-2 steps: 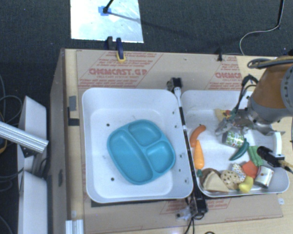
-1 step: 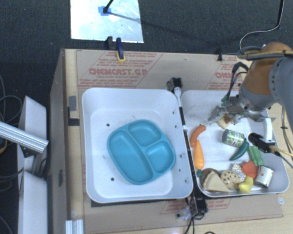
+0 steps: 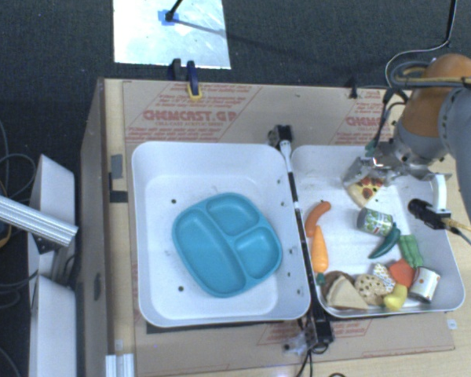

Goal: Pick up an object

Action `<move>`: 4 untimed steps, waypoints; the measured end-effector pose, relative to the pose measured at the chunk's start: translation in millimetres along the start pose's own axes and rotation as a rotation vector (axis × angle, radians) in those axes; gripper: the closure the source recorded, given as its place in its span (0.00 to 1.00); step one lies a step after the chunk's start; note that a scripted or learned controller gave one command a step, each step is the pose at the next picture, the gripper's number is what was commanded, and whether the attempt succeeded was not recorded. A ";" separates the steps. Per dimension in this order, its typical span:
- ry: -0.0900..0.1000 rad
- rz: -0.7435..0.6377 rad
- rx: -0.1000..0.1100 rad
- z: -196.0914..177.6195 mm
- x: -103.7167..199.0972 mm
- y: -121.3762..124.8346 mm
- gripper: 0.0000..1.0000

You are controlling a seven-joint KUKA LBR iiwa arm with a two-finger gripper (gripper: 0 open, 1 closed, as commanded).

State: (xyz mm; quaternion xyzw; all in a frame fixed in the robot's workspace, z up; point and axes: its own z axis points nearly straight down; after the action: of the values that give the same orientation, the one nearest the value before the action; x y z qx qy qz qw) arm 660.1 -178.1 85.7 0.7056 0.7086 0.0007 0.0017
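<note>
The right bin (image 3: 326, 163) holds several toy foods. A pizza slice (image 3: 365, 191) lies near its back, with a green can (image 3: 375, 222) just in front of it. My gripper (image 3: 371, 166) hangs over the back of this bin, directly above the pizza slice's far edge; I see nothing held in it. An orange sausage (image 3: 317, 210) and a carrot (image 3: 319, 248) lie along the bin's left wall. A green pepper (image 3: 385, 243), a red tomato (image 3: 401, 273), a cookie (image 3: 369, 287), a bread slice (image 3: 341, 292), a lemon (image 3: 394, 298) and a silver can (image 3: 424, 283) crowd the front right.
The left bin (image 3: 180, 171) holds a blue divided plate (image 3: 226, 244). A black divider rail (image 3: 292, 203) separates the bins. The grey arm (image 3: 455, 124) with cables enters from the right. A black connector (image 3: 425, 211) juts over the right bin's edge.
</note>
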 end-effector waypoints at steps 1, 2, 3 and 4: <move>0.001 0.002 -0.001 -0.9 32.6 -42.4 0.00; 0.001 0.001 -0.004 -12.0 32.4 -41.2 1.00; 0.002 -0.001 -0.001 -100.2 123.9 -51.8 1.00; 0.002 0.002 -0.004 -2.5 82.6 -43.0 1.00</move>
State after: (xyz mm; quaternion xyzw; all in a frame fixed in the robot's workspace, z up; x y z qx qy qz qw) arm 616.8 -95.7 87.9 0.7064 0.7078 0.0028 0.0024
